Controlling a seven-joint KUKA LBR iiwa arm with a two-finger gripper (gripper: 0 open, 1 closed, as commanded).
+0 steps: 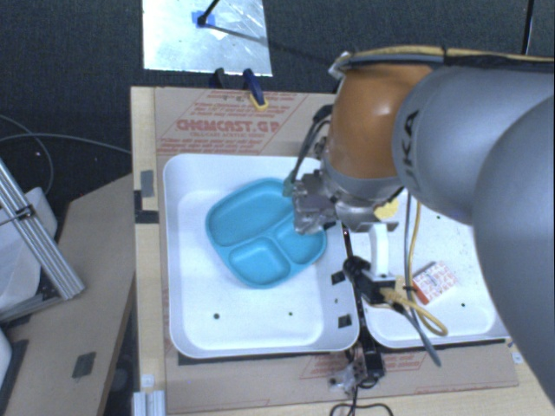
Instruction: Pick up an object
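A small red-and-white packet (433, 281), its print unreadable, is seen in the right bin (468, 323). A blue divided tray (253, 232) is shown in the left bin (251, 319), under the gripper (308, 215); its state cannot be told. Behind, cardboard (217, 124) is lettered "CHEMCAST GP".

A foil sheet (206, 22) lies beyond 2 white bins (186, 267) on cardboard (225, 124).

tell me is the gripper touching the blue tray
Cannot tell. In the camera view the gripper overlaps the right edge of the blue tray in the left bin, but the slant hides any contact or gap.
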